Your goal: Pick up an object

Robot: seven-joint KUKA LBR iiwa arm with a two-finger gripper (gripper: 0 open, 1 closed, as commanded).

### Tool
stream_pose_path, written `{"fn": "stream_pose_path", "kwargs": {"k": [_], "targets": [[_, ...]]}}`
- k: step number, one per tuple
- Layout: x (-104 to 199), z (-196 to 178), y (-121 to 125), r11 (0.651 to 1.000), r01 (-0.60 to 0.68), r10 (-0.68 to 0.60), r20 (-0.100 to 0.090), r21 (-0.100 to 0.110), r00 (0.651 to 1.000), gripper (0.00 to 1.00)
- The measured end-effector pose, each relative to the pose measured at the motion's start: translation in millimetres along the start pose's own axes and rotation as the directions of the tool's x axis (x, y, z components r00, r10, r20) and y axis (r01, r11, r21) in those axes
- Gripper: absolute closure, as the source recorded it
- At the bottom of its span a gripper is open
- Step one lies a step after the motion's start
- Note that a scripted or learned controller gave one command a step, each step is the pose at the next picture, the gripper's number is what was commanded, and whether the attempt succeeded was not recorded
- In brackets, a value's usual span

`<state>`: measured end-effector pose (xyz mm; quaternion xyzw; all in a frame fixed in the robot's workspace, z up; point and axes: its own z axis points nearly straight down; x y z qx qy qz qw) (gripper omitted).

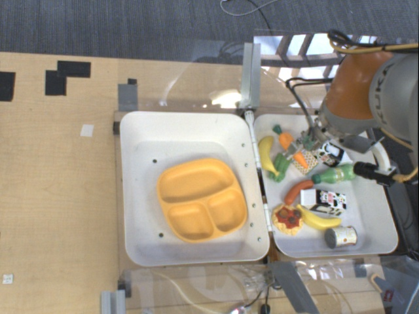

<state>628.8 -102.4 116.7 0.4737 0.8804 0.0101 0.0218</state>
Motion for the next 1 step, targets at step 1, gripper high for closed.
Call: {"fn": "stream_pose_path", "kwargs": {"k": [1], "targets": [[48.1,-69.8,44.3,0.999,0.022,-0.021,-0.026,0.031,0.999,1.0]]}}
